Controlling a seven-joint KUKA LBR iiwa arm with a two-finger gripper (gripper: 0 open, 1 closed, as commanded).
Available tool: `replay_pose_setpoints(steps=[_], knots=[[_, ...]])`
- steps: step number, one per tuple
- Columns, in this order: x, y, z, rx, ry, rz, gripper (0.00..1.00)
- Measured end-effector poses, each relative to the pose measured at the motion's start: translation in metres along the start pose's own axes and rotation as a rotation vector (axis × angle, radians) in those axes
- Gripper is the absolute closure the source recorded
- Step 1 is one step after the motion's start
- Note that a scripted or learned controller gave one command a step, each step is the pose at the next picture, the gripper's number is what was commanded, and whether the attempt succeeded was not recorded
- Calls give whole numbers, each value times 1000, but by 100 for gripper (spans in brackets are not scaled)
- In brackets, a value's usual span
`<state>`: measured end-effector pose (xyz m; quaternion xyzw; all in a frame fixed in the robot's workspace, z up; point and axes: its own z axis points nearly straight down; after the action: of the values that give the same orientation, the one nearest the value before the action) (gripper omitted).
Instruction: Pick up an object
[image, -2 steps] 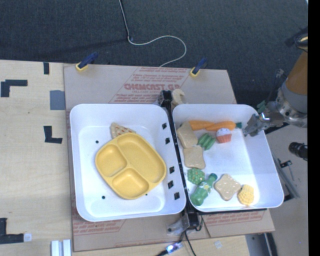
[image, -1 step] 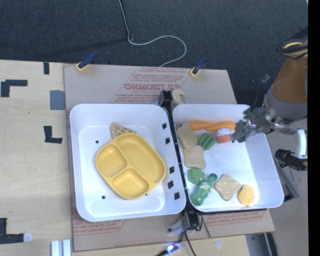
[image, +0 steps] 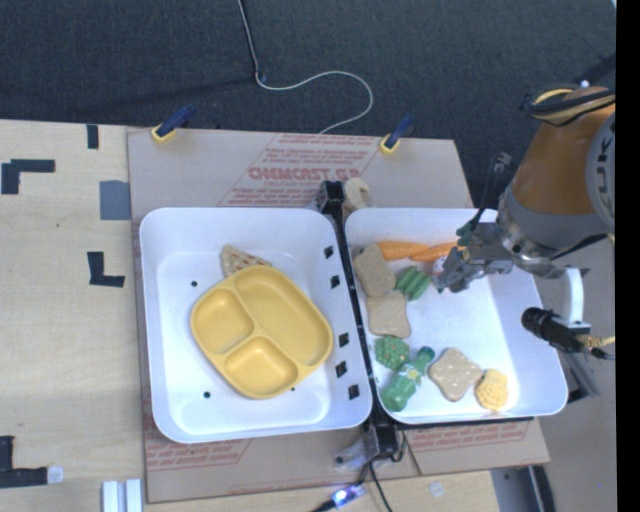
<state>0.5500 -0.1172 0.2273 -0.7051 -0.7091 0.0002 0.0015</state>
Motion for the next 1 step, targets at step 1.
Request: replay_pose_setpoints(steps=[1], knots=[[53, -29, 10, 3, 0, 0, 100]])
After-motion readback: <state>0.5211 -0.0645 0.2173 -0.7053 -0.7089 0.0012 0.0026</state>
